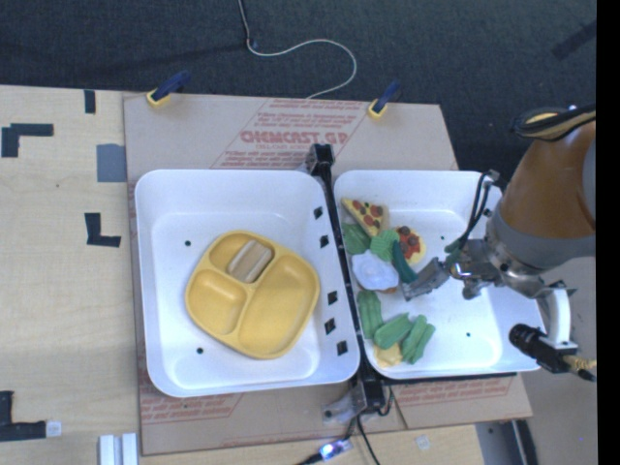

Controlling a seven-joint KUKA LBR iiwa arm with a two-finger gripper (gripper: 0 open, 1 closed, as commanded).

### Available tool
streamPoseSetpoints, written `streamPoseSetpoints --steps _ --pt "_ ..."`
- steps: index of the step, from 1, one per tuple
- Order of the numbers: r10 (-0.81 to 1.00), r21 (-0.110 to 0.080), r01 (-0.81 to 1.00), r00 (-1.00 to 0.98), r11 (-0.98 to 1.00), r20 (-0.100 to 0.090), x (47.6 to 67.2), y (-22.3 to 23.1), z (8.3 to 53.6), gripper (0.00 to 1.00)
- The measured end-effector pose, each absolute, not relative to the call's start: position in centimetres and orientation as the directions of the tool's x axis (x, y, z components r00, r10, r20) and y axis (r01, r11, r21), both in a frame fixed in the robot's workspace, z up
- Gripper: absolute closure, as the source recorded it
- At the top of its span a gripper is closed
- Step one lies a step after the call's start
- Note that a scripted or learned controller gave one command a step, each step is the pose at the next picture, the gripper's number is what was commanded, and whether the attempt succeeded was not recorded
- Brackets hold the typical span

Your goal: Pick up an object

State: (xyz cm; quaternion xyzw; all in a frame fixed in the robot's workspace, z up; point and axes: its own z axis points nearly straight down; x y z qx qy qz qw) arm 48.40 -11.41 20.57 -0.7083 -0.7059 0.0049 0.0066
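Green toy vegetables (405, 334) lie nearest in the right bin (475, 356), at 6 o'clock from the tool (418, 286). Whether the tool is open I cannot tell. They look light, smooth, probably slippery; pinch one across its narrow middle. A pizza slice (366, 214) lies beyond at 12 o'clock.

Toy food (387, 289) crowds right bin's (465, 361) left side.
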Motion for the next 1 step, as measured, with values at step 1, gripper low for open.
streamPoseSetpoints --steps 1 --pt "1.000 -0.002 1.000 -0.001 0.001 0.000 48.70 -11.40 21.20 0.00"
